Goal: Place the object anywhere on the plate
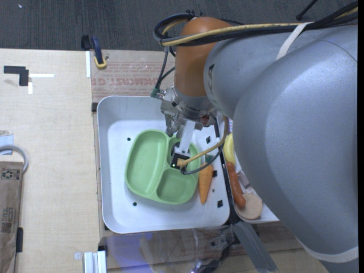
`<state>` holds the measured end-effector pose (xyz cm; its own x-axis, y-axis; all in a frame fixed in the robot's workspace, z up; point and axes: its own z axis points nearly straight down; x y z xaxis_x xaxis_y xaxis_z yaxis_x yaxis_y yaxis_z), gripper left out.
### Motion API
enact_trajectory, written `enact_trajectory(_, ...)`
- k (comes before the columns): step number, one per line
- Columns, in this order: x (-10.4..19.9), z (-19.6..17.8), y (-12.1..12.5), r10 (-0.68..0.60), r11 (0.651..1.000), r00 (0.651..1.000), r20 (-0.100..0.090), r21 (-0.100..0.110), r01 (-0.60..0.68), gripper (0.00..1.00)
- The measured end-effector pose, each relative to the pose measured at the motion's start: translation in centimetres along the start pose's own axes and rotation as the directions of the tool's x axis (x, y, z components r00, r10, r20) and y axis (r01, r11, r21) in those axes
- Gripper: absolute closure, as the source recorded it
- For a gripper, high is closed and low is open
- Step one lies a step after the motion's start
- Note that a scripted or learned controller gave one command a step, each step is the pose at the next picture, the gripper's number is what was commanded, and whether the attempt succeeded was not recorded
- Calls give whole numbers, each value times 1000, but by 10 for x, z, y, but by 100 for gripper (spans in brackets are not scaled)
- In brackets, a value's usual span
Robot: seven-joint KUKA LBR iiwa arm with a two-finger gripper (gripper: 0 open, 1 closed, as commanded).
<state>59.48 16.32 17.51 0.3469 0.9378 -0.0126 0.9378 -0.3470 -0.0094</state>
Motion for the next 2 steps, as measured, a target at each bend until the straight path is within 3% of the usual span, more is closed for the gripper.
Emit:
enact_trajectory(1,-33,34,67,223,975,975,-10,-4,-223,100)
enact_trajectory(2,-42,-16,83,462,887,887,-12,-2,-462,100)
